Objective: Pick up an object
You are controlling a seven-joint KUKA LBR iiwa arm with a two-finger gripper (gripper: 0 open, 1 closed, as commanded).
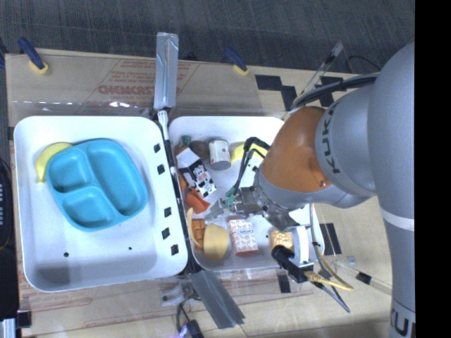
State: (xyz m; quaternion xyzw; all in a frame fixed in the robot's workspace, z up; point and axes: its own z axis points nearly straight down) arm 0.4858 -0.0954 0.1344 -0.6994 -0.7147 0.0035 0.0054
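Arm [310,160] is reaching into the right bin [275,125]; gripper [236,201] state cannot be told. Next: closing squarely on the carton [243,236].

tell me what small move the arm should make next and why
Probably a short descent straight down. The pincer hangs over the middle of the right bin, with the small carton and the tan block lying loose just beside it. I can't see anything held, so lowering onto the nearest item seems the sensible step.
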